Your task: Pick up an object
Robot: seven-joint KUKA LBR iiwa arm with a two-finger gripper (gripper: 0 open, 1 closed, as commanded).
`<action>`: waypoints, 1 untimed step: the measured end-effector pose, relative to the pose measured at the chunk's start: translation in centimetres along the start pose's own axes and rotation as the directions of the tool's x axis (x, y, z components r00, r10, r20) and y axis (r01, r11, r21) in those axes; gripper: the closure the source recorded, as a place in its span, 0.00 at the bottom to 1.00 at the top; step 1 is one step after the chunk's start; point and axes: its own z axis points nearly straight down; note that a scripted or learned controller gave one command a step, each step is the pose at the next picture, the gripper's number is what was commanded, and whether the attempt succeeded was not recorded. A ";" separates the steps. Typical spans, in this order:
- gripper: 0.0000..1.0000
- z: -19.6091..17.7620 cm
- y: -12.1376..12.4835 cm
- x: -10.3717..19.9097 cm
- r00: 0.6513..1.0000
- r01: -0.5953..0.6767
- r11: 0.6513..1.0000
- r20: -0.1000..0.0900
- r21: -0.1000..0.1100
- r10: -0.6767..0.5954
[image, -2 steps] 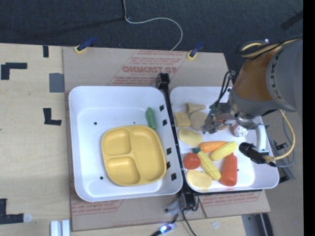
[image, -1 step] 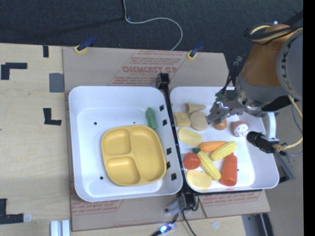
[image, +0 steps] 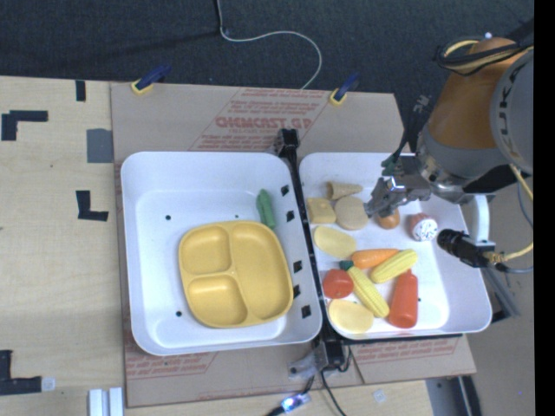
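Note:
The right bin (image: 460, 315) holds several toy foods. Among them are a carrot (image: 384, 256), two corn cobs (image: 395, 265) (image: 368, 294), a tomato (image: 337, 282), a red pepper-like piece (image: 403, 300), yellow slices (image: 334, 240) (image: 351, 316) and beige pieces (image: 350, 213) (image: 323, 211) (image: 340, 189). A small orange ball (image: 389, 220) and a white spotted ball (image: 424, 228) lie toward the bin's right. My gripper (image: 385, 201) hangs low over the bin's upper middle, just above the orange ball and beside the round beige piece. I see nothing clearly between its tips.
The left bin (image: 147, 232) holds a yellow divided plate (image: 234, 273) and a green vegetable (image: 265, 208) by the inner wall. A black divider (image: 299, 224) runs between the bins. A white cable (image: 277, 37) lies on the dark surface behind.

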 end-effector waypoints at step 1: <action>1.00 0.6 5.0 0.2 1.000 0.002 1.000 0.001 -0.002 -0.002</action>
